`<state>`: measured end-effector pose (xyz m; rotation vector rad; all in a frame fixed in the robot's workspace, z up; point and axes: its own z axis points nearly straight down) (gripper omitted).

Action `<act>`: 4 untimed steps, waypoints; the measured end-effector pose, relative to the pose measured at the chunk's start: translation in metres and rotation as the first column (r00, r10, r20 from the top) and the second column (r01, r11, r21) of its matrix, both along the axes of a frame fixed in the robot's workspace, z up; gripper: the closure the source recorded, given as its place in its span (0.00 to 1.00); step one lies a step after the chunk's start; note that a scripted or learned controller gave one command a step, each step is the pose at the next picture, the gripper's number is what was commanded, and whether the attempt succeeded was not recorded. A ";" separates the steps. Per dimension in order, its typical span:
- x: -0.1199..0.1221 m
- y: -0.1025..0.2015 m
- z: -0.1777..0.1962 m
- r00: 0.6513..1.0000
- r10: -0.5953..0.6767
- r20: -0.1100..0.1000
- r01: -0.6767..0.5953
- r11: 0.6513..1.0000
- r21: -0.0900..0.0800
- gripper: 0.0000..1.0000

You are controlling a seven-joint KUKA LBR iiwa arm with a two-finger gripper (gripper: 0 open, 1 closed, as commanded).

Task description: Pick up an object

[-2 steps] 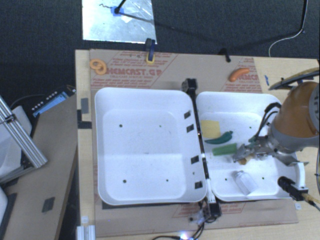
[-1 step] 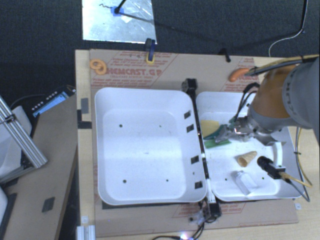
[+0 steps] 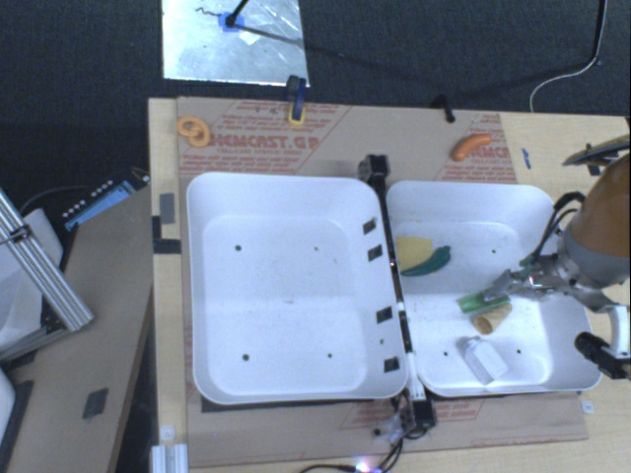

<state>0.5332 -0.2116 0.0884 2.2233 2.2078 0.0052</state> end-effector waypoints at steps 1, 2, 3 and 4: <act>0.074 0.045 -0.001 1.000 0.017 0.004 -0.017 1.000 0.002 0.00; 0.066 0.215 0.104 1.000 0.028 0.004 -0.028 1.000 0.011 0.00; 0.083 0.238 0.298 1.000 0.016 0.014 -0.016 1.000 0.005 0.00; 0.081 0.237 0.299 1.000 0.018 -0.001 -0.018 1.000 0.003 1.00</act>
